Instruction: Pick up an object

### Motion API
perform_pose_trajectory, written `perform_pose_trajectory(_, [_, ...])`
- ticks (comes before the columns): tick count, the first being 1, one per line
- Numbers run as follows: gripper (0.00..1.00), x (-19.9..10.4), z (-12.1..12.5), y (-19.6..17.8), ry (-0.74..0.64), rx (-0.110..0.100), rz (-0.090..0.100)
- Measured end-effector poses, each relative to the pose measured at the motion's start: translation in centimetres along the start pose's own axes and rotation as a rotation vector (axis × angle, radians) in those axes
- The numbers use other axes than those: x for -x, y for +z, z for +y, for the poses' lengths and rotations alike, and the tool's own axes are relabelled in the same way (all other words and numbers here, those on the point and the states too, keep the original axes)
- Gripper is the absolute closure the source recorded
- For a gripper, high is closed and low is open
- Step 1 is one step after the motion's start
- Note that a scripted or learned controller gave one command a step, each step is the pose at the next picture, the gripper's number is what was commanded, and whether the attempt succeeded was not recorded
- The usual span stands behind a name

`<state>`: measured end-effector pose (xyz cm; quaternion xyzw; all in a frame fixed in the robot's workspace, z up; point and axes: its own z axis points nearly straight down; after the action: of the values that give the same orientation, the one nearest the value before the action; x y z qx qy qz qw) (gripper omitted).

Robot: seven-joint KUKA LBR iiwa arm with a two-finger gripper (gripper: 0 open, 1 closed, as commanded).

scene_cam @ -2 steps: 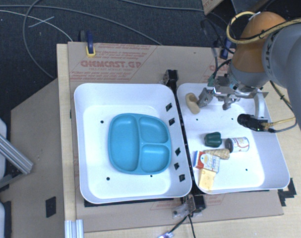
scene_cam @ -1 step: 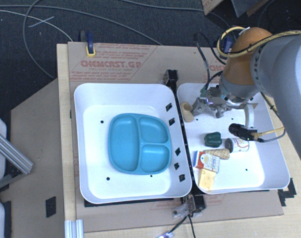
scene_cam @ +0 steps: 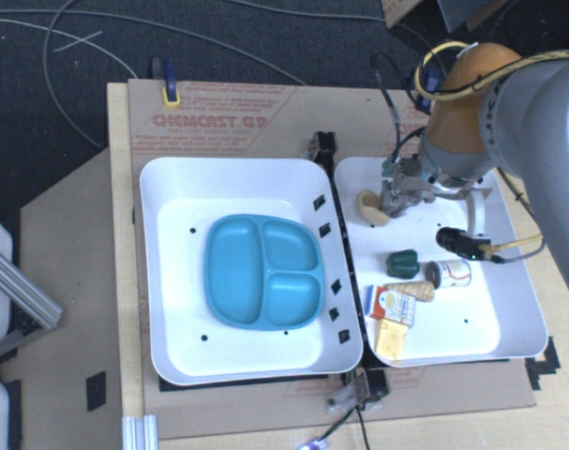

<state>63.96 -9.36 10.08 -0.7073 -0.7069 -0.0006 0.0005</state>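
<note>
Overhead: cardboard sheet (scene_cam: pixel 209 115) under bins, red print reading roughly "CHEMCAST GP". Left bin (scene_cam: pixel 162 251) holds blue divided plate (scene_cam: pixel 263 272). Right bin (scene_cam: pixel 509 317): gripper (scene_cam: pixel 394 201) at 11 o'clock corner, finger spread cannot tell; beige object (scene_cam: pixel 372 208) just beside tip at 8 o'clock; green object (scene_cam: pixel 402 263), small jar (scene_cam: pixel 450 273), red-yellow packet (scene_cam: pixel 394 313) toward 6 o'clock.

Claw (scene_cam: pixel 393 201) low in the right bin (scene_cam: pixel 481 331), just beside a beige piece (scene_cam: pixel 372 208). Green item (scene_cam: pixel 402 263) and yellow packet (scene_cam: pixel 394 322) nearby. Blue divided plate (scene_cam: pixel 262 272) sits in the left bin (scene_cam: pixel 172 195).
</note>
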Motion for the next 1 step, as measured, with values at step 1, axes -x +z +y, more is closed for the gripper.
perform_pose_trajectory(1, [1.0, -0.09, 1.2, -5.26, -0.002, 0.007, -0.002])
